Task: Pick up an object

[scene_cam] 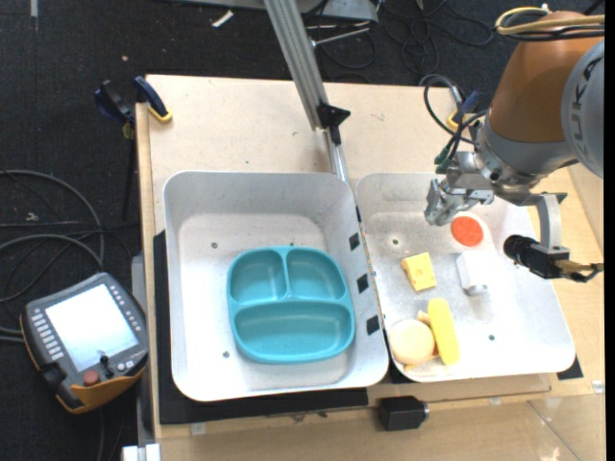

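A: Objects for picking sit in the right bin point(538, 349): we count an orange disc point(467, 230), a yellow block point(419, 272), a small white piece point(473, 275), a long yellow bar point(443, 331) and a pale round piece point(411, 341).

B: Where do we see the end effector point(444, 206)?

A: It hangs over the far part of the right bin, just left of the orange disc. The grey arm point(543, 94) with its orange band reaches in from the right.

B: Can we say how its fingers stand?

A: No. From this slant we cannot tell whether they are spread or closed, and we see nothing gripped between them.

B: How do the objects lie relative to each other?

A: The orange disc is nearest the end effector. The yellow block lies toward the middle of the bin, with the white piece to its right, apart from it. The yellow bar and the pale round piece touch at the near left corner, the bar on the right.

B: And the left bin point(192, 257)?

A: We see a teal divided plate point(288, 305) with three compartments resting in its middle. Both bins sit side by side on the wooden tabletop point(240, 123), and a metal pole point(303, 56) slants across the far side.
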You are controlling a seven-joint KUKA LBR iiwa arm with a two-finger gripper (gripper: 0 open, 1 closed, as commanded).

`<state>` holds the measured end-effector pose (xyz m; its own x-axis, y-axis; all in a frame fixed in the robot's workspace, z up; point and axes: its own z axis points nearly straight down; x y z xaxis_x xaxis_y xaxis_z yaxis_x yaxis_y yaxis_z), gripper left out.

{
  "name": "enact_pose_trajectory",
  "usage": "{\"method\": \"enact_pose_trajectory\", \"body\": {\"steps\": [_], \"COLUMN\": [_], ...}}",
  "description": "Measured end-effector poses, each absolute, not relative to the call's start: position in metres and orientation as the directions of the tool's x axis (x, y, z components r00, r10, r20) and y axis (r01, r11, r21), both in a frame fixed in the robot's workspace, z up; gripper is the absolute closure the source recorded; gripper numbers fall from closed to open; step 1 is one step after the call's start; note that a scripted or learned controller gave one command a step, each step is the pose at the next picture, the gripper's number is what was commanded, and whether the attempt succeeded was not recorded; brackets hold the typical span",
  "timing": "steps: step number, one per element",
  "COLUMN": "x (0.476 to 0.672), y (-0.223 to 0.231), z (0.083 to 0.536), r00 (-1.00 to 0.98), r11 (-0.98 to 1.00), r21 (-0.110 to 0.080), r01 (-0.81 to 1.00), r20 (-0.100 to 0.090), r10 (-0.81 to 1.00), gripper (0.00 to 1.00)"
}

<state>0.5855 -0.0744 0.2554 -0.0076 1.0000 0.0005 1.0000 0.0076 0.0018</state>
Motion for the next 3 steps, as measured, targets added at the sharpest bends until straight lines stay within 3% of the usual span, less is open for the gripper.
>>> {"method": "enact_pose_trajectory", "body": {"steps": [1,3], "x": [0.603,0.619], "y": [-0.021,0.075], "z": [0.241,0.237], "r00": [-0.008,-0.008], "r11": [0.008,0.008], "r21": [0.000,0.002], "r01": [1.000,1.000], "r20": [0.001,0.002], "r10": [1.000,1.000], "gripper": [1.00,1.00]}}
